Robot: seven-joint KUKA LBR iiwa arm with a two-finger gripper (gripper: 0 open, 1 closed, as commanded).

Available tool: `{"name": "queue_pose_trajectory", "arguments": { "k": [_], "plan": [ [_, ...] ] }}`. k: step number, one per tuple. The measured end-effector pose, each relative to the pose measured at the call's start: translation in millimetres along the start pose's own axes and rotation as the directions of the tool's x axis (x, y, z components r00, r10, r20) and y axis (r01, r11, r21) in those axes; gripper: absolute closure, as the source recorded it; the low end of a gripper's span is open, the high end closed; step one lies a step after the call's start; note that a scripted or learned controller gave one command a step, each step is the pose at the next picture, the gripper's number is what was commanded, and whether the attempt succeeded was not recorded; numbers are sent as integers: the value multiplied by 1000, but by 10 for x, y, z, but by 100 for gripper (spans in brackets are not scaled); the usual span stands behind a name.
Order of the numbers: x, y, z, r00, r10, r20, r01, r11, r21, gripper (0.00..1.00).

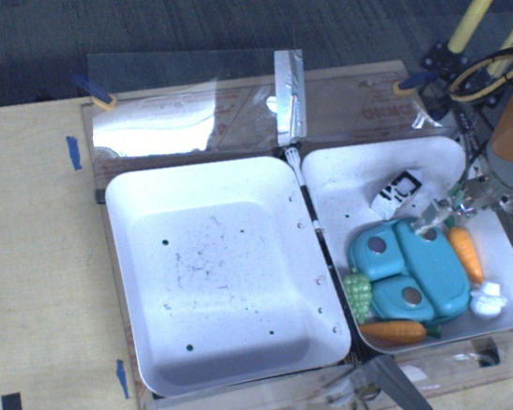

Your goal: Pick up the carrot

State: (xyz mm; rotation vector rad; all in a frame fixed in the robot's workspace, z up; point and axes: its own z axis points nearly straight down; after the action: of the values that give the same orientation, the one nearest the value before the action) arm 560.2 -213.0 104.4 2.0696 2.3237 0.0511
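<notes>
An orange carrot (467,255) lies lengthwise near the right wall of the right bin (347,172), against a teal plastic toy (417,271). A second orange, carrot-like piece (394,332) lies along the bin's front wall, under the teal toy's front edge. My gripper (448,207) hangs at the end of the grey arm coming in from the right, just above the upper end of the right-hand carrot and the toy's back corner. Nothing is visibly held in it.
A green knobbly toy (357,295) sits left of the teal toy, a small white object (487,298) lies in the front right corner, and a black-and-white piece (397,189) lies toward the back. The left bin (151,261) stands alongside. Cables (466,75) hang at the back right.
</notes>
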Motion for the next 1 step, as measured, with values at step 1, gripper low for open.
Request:
{"name": "queue_pose_trajectory", "arguments": {
  "k": [1],
  "plan": [
    [-22,79,14,1000,-27,-7,27,1000,15,0]
  ]
}}
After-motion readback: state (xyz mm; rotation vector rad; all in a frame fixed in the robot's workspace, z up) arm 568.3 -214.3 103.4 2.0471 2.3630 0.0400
